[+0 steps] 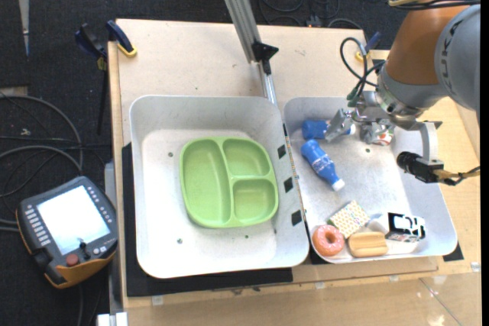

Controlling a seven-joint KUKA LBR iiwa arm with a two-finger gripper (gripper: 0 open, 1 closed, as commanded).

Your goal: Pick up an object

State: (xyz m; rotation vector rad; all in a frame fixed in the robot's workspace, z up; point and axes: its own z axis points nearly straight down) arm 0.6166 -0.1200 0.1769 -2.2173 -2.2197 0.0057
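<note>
While no one object is named by the task, the sensible way to read this moment is from left to right across the tabletop (191,50). On the floor at the far left sits a teach pendant (67,229), which plays no part. The left bin (153,118) carries a green divided plate (229,181) lying flat, well apart from the arm and a poor thing to pinch, so I would leave it. The right bin (428,195) holds the likelier candidates: a blue bottle (321,163) lying on its side near the bin's left wall, and along the near edge a pink doughnut (329,240), a speckled square block (350,217), a tan bun-shaped toy (367,243) and a black-and-white item (405,226), all crowded close together. The gripper (359,124) hangs low over the far part of that bin, just beyond the bottle's upper end, next to a small blue piece (314,127); something reddish and white (378,135) lies under the wrist, too hidden to name. Whether its jaws are spread or closed I cannot tell, and nothing is plainly caught in it. To do the step well, I judge the bottle the best target: approach across its narrow width, centred along its body, and descend squarely so it does not roll away toward the wall.
</note>
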